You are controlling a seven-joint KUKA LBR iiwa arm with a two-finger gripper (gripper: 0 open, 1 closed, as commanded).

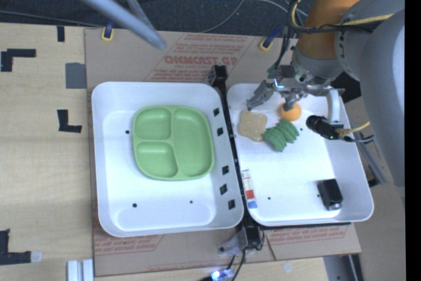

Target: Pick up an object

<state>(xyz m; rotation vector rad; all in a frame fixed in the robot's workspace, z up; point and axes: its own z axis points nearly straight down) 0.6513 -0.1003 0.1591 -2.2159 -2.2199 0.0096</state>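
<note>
My gripper (275, 100) hangs over the back of the right bin (302, 207), open, its two fingers spread with nothing between them. An orange ball (290, 112) lies just under the right finger. Slightly in front of the left finger lies a tan, bread-like square (252, 126). A green ridged object (281, 135) rests beside the tan piece, in front of the ball. Near the bin's front right corner is a small black block (329, 193).
The left bin (115, 207) holds a green divided plate (174, 143). A black divider with clips (227, 141) runs between the two bins. The grey arm with its orange band (332, 10) fills the upper right. Cables cross the dark area behind the bins.
</note>
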